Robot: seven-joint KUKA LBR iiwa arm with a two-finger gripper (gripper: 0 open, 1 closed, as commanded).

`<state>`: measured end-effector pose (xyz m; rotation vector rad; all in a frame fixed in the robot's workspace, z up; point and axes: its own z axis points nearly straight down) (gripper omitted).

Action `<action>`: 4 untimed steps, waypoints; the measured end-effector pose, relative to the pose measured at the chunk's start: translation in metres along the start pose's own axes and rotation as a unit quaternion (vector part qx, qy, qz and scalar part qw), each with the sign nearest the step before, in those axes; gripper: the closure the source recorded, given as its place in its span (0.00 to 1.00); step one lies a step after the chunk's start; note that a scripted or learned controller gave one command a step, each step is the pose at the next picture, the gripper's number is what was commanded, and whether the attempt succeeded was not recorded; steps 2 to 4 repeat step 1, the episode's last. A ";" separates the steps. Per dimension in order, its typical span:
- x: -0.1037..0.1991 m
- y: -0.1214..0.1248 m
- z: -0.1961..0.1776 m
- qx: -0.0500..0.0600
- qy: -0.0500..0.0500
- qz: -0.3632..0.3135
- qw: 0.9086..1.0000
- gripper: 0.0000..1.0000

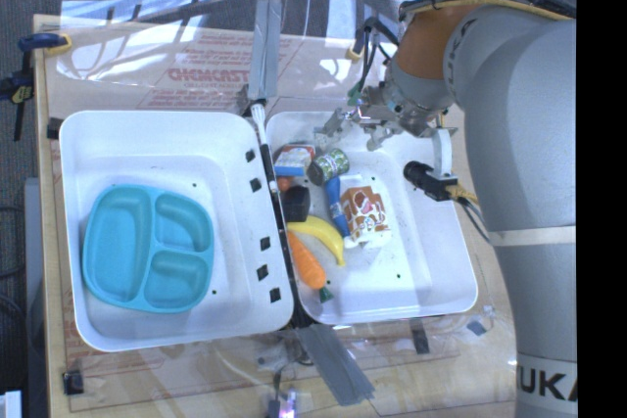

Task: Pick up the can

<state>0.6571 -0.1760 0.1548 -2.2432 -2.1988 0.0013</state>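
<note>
Green-labelled can [328, 165] lies tipped beside the banana [320, 239]; gripper [364, 124] above it, grip unreadable; descend squarely.

The gripper [364, 124] sits over the far edge of the right bin [446, 255], its fingers too small and tangled in metal linkage to tell apart (open or closed, I cannot tell). The arm [509, 113] covers the right bin's far right corner and runs off the right and near edges. The can [328, 165] lies on its side, label unreadable. The carton [294, 158] to its left is partly hidden, its print blurred.
</note>
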 end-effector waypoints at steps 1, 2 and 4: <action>0.049 0.000 0.054 -0.001 0.000 -0.026 1.000 0.00; 0.049 0.000 0.054 -0.001 0.000 -0.026 1.000 0.00; 0.049 0.000 0.054 -0.001 0.000 -0.026 1.000 0.00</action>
